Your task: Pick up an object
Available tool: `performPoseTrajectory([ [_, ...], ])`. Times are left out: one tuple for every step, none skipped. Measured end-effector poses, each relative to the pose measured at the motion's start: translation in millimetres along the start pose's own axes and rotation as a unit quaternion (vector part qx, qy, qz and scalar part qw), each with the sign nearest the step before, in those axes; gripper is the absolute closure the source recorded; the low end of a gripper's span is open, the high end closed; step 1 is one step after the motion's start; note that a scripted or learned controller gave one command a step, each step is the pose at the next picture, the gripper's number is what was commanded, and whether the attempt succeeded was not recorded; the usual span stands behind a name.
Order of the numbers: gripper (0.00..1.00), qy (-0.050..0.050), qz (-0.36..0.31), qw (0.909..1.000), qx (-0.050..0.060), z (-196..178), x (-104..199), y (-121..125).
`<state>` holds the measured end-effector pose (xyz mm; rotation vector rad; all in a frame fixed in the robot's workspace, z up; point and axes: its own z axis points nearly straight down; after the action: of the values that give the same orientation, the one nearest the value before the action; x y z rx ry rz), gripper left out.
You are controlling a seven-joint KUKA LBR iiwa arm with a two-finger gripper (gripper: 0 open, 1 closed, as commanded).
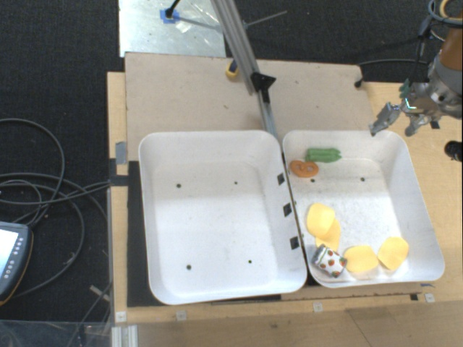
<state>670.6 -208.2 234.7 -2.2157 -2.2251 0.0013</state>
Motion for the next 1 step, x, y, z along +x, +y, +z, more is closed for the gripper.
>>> performPoseTrajectory([
  [0.0,-0.001,-0.001,1.0,-0.002,-3.1,0.2,0.8],
])
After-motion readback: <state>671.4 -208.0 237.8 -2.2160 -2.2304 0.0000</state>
